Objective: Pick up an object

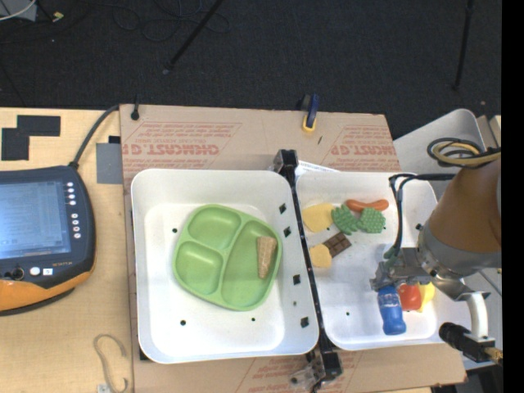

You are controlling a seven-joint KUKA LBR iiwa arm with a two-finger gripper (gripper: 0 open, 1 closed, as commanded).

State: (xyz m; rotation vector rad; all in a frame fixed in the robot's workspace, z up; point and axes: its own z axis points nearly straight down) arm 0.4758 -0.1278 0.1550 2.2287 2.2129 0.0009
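Note:
The right bin holds several toy items. A blue bottle lies near its front right, with a red-orange piece and a yellow piece just beside it. My gripper hangs low directly above the bottle's top end, and the arm covers part of that corner. Farther back lie a green broccoli-like piece, an orange carrot, a yellow fruit, a brown chocolate bar and a small yellow chunk.
The left bin holds a green divided plate with a tan wedge in its right compartment. A black divider runs between the bins. A teach pendant lies on the bench at far left.

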